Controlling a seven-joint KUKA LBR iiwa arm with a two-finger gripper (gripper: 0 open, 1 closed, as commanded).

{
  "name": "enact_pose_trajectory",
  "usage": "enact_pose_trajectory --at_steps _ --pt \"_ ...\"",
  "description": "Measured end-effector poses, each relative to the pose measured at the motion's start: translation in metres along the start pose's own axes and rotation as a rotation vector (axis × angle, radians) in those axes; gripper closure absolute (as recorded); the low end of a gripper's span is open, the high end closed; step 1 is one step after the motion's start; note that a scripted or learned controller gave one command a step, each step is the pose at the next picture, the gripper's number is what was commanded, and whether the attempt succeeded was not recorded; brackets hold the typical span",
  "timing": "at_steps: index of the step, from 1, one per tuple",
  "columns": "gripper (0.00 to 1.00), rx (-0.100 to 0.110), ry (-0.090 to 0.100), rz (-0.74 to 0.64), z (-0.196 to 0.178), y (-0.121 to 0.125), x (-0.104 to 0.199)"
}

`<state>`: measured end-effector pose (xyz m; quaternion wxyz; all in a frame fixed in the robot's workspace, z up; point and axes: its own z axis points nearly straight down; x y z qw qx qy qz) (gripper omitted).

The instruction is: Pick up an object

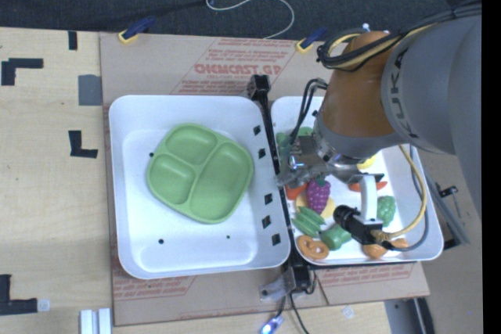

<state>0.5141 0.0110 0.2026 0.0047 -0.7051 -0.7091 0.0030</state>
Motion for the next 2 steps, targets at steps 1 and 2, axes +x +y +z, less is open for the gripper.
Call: enact_pose_trajectory --at_steps 1,2 --pt "1.0 -0.023 0.001 -0.003 -0.154 -0.031 0.042" --pt "1.0 -0.011 -0.002 -0.002 -0.172 -0.032 0.101"
